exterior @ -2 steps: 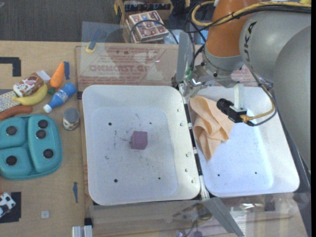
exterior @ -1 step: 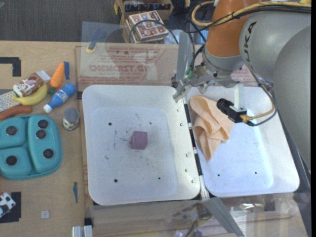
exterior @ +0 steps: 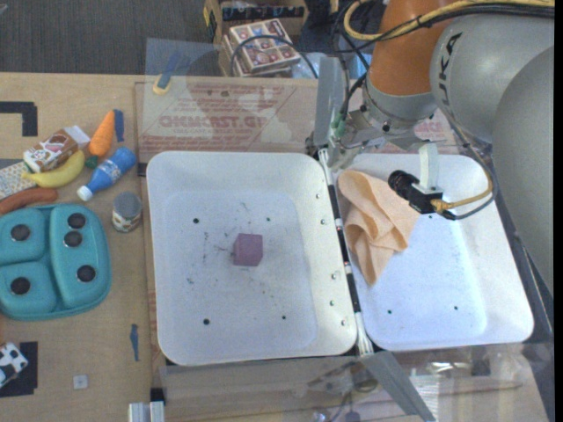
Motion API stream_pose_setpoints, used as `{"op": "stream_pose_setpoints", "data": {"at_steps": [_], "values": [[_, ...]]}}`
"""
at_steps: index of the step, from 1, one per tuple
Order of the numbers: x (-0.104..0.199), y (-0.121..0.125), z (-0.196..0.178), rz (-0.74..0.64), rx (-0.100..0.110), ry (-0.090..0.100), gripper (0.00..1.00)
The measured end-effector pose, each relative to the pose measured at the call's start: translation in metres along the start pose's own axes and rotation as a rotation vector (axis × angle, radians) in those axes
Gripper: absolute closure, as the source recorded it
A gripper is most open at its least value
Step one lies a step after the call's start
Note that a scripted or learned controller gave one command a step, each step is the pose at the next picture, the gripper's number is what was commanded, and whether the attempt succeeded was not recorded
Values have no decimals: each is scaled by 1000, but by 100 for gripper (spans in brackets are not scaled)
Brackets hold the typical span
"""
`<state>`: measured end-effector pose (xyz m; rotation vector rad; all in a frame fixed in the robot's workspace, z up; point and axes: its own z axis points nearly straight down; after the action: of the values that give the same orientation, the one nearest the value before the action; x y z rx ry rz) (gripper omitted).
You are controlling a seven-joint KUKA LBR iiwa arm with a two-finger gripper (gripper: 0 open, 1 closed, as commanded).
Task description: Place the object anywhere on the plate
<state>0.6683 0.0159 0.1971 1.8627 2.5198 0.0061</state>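
A small purple cube [exterior: 248,250] lies alone near the middle of the left bin [exterior: 176,176], well apart from the gripper [exterior: 343,143], which hangs over the far-left corner of the right bin [exterior: 501,315], just beside the wall where the two bins meet. Whether the gripper is wide or narrow cannot be told from this angle, and nothing can be seen held in it. A crumpled peach cloth [exterior: 378,220] is heaped along the right bin's left edge, its top touching or just below the gripper. The grey arm with its orange band [exterior: 406,33] fills the view's upper right.

On the wooden bench [exterior: 97,341] left of the bins sits a teal divided plate [exterior: 51,258], near the left bin's left edge but apart from it. Behind it are a small can [exterior: 127,211], a blue-and-white toy bottle [exterior: 107,172], a toy banana [exterior: 54,174] and a toy carrot [exterior: 104,133]. A cardboard box [exterior: 255,3] stands on the floor beyond the bench.

Around the cube, the left bin's floor lies open to every wall.
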Motion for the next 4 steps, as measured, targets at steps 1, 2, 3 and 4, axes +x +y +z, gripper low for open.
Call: {"op": "stream_pose_setpoints", "data": {"at_steps": [1, 2, 3, 4], "values": [[53, 15, 11, -157, 6, 4, 100], [104, 31, -12, -270, 2, 3, 100], [182, 54, 24, -208, 3, 4, 100], [187, 51, 82, 320, 11, 2, 100]]}}
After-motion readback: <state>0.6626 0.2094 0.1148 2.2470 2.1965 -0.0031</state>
